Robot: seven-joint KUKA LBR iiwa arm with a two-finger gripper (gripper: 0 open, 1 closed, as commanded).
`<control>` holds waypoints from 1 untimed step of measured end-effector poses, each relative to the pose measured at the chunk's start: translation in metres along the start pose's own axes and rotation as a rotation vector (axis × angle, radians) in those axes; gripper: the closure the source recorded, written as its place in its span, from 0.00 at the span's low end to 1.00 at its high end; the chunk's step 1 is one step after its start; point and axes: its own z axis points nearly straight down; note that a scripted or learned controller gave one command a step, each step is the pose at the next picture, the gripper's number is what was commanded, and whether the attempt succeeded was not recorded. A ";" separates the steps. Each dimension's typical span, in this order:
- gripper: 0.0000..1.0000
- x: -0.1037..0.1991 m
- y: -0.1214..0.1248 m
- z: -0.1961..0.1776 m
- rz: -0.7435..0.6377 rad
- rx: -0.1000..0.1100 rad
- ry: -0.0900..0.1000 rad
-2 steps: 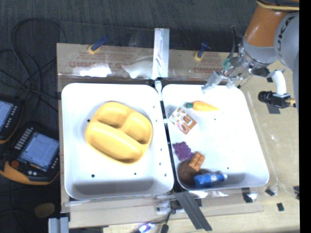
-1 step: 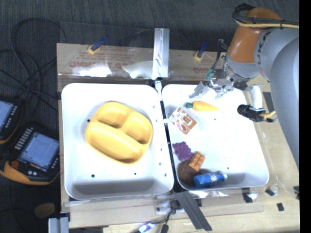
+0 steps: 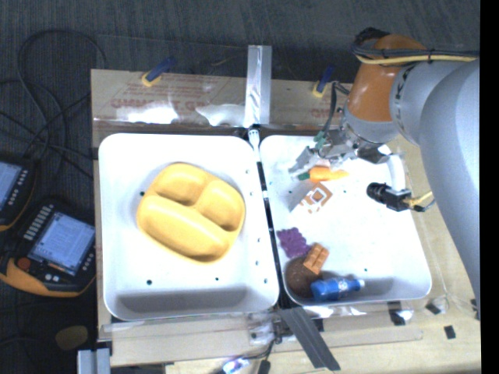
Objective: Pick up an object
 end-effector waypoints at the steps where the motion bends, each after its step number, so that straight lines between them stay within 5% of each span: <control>1: 0.00 0.000 -0.018 0.014 -0.087 -0.024 -0.018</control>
